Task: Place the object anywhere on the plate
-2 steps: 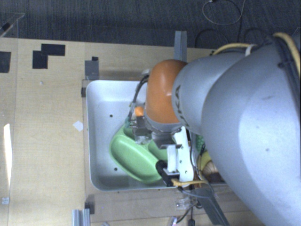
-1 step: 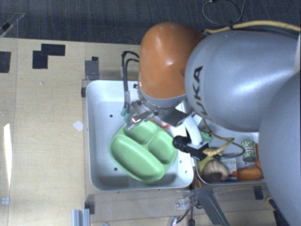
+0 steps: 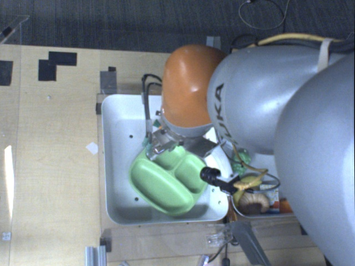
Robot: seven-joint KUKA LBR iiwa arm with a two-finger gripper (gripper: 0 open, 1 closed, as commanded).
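From the camera above the bench, the grey arm (image 3: 277,93) reaches in from the right, and its orange band (image 3: 186,85) hangs over the left bin (image 3: 119,148). The gripper (image 3: 158,143) sits just under that band, low over the bin floor, and most of it is hidden by the wrist, so I cannot tell how it is set or whether it holds anything. Directly below and to the right of the gripper lies a green plate (image 3: 163,184) with divided sections, its upper edge touching or tucked under the gripper's metal parts. Further right of the gripper, past the bin's wall, the second bin (image 3: 260,212) holds a small heap of objects (image 3: 252,195), among them something yellow and something brown; which of these is the task's object is not clear. A black cable (image 3: 145,101) loops up beside the gripper.
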